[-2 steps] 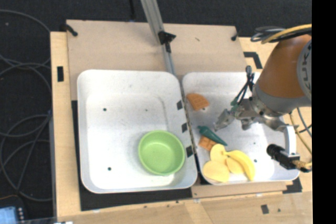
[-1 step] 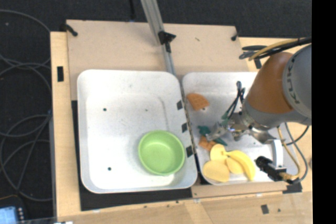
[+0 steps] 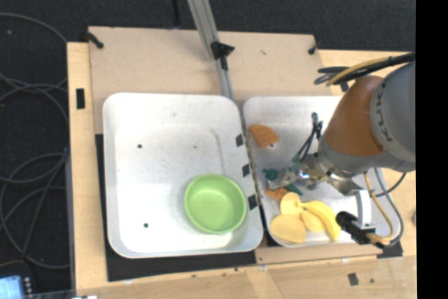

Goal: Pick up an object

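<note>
Gripper point(image 3: 299, 177) sits low in right bin point(image 3: 280, 112), finger state can't be told. Yellow toys point(image 3: 308, 217) lie just toward the near wall from it, orange piece point(image 3: 263, 135) farther back. Green bowl point(image 3: 215, 203) sits in left bin point(image 3: 140, 122).

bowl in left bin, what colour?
Light green: the round plastic bowl in the left white bin, clear in the camera view.

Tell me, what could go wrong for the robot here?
1. The end effector is low in the right bin, where the yellow pieces and an orange piece lie close together. It might nudge them instead of grabbing one.
2. It works right beside the wall between the bins, so it could bump that wall.
3. The green bowl in the left bin looks wide and could slip.
</note>
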### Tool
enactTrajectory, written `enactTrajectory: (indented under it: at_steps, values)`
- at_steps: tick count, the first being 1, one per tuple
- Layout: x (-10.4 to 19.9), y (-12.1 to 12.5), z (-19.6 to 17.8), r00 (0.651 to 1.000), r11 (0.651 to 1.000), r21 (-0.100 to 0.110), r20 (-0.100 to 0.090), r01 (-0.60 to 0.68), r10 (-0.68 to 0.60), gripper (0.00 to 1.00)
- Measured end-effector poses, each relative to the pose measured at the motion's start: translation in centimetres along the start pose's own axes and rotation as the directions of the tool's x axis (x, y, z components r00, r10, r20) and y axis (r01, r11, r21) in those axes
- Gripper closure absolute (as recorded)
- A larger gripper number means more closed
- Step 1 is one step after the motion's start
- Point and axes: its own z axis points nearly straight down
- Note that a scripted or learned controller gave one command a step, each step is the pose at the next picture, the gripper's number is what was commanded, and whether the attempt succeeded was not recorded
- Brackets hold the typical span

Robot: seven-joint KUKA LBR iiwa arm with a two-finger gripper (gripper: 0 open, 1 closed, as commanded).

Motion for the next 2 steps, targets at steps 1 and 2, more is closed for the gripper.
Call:
enactTrajectory:
  at_steps: [1, 2]
  values:
    - [-0.1, 0.2, -1.2, 1.000, 1.000, -0.007, -0.001, -0.005, 0.005, 1.00]
    - [0.8, 0.4, -6.2, 1.000, 1.000, -0.003, 0.001, 0.006, -0.006, 1.00]
